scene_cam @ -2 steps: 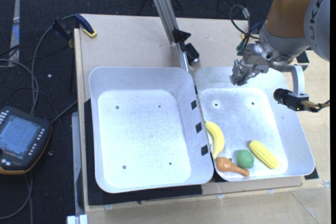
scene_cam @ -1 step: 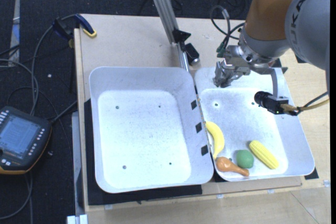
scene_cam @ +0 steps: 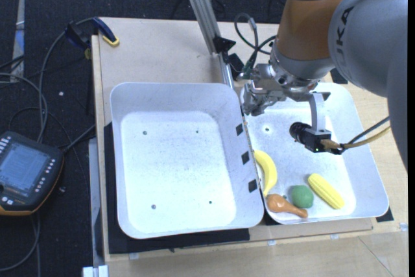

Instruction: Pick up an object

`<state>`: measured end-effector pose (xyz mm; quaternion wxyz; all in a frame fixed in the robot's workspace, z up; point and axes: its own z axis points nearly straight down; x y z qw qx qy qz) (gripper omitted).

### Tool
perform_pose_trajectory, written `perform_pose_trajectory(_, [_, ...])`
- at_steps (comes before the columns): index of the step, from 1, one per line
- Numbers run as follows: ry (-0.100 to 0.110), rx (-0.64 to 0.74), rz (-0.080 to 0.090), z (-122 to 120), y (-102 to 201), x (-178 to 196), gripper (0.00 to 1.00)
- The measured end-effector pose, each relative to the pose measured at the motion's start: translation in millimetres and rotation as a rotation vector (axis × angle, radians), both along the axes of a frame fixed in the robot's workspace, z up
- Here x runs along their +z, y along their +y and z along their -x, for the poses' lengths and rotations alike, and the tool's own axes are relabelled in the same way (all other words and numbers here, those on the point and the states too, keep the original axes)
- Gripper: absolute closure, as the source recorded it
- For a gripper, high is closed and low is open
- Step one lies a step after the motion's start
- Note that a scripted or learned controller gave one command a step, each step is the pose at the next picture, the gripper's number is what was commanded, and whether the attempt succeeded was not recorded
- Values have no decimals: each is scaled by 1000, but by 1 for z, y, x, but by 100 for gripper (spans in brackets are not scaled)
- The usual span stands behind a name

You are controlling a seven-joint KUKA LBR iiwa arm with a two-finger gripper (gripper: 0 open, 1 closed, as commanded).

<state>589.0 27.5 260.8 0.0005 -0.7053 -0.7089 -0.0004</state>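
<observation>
Starting nearest the camera, four toy foods are lying along the front of the right bin (scene_cam: pixel 363 159), and I am using that bin as my landmark throughout. An orange drumstick-shaped piece (scene_cam: pixel 286 204) is sitting at the bin's front left corner, just beside a green round piece (scene_cam: pixel 301 196). A yellow corn cob (scene_cam: pixel 325 191) is lying to the right of the green piece, angled toward the bin's front right corner. A banana (scene_cam: pixel 266 169) is curving along the bin's left wall, a little farther back than the other three.

Farther back, a small black fitting (scene_cam: pixel 311 137) with a cable is hanging over the middle of the bin floor. Beyond that, my gripper (scene_cam: pixel 254 105) is hovering over the bin's rear left corner, well apart from all four foods. I cannot tell how my fingers are standing, since the wrist hardware is hiding them. Nothing is showing between them.

To the left of the right bin, the left bin (scene_cam: pixel 123 100) is sitting edge to edge with it. Behind the right bin, a metal rail (scene_cam: pixel 201 3) is slanting away toward the back of the bench (scene_cam: pixel 162 48). Well off to the bin's left, a handheld control pendant (scene_cam: pixel 24 168) is lying on the dark floor.
</observation>
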Motion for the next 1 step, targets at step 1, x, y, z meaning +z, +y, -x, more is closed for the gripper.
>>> perform_pose_trajectory(1, [1, 0, 0, 19, 53, -5, 100])
